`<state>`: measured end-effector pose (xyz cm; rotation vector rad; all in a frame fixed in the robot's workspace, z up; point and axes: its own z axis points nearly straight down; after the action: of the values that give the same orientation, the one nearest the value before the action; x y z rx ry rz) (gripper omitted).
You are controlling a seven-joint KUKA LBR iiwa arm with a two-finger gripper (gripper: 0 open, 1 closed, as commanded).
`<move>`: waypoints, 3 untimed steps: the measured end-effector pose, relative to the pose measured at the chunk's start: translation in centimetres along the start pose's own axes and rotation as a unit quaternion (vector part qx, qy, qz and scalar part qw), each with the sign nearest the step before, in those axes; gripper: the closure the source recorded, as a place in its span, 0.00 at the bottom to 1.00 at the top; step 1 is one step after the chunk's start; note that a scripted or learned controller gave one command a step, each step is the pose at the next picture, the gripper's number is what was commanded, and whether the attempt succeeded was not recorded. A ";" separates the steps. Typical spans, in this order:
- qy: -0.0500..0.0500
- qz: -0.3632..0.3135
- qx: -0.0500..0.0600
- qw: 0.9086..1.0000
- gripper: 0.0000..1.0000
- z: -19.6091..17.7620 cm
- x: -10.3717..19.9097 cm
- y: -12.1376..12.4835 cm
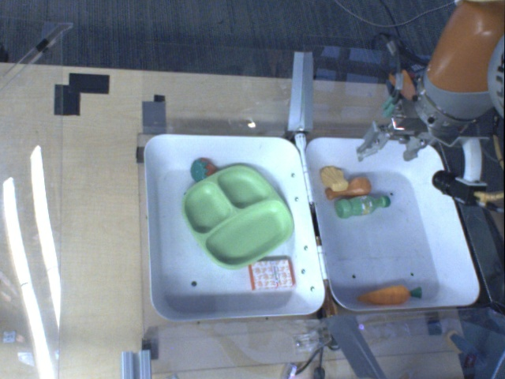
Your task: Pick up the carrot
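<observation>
Right now my tool (393, 143) hangs over the far edge of the shallow white right-hand bin (442, 235), its two metal fingers (371, 144) spread wide apart with nothing between them. Below the orange band of my grey arm (465, 46), the wrist sits above that bin's far right corner.

The orange plastic carrot with a green stub (388, 294) lies on its side against the near wall of the right-hand bin, well apart from my tool, green end pointing towards the bin's right side. Nearer the bin's far left corner, a yellowish bread-like toy piece (333, 177) touches a small orange-brown piece (357, 186), and a green plastic bottle (360, 206) lies on its side just beside them.

Left of the right-hand bin, the second white bin (162, 290) holds a green three-section plate (238, 215), a small red-and-green item (203, 167) at the plate's far edge, and a red-patterned card (271, 274) at its near edge. Both bins rest on the pale wooden tabletop (79, 212).
</observation>
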<state>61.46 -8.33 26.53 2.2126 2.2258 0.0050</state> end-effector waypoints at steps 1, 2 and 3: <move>0.000 -0.162 0.000 0.987 0.00 9.5 -0.2 -0.6; 0.000 -0.214 0.001 0.977 0.00 17.8 -0.7 4.9; 0.000 -0.215 -0.005 0.977 1.00 16.4 -0.6 5.3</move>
<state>66.82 -8.88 10.16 1.6772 2.6429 0.0140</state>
